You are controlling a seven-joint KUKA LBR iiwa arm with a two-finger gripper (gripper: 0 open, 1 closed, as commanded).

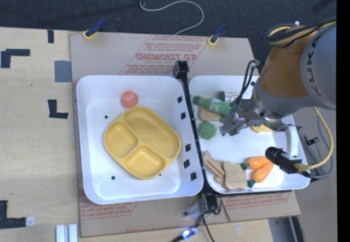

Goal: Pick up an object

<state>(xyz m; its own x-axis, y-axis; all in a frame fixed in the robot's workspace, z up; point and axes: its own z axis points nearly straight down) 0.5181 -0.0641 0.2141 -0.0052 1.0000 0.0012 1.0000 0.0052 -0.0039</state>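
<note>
The hand (234, 124) is parked just right of the toy broccoli (207, 131); finger state can't be told, nothing seen pinched.

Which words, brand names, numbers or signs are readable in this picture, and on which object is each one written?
"KUK", white letters cut off by the picture's edge, on the grey body of the arm.
"CHEMCAST GP", red print seen reversed, on the brown sheet under the bins; this reading is uncertain.
Smaller red lines around it on the same sheet: too blurred to read.
Label on the green bottle: too small to read.
</note>
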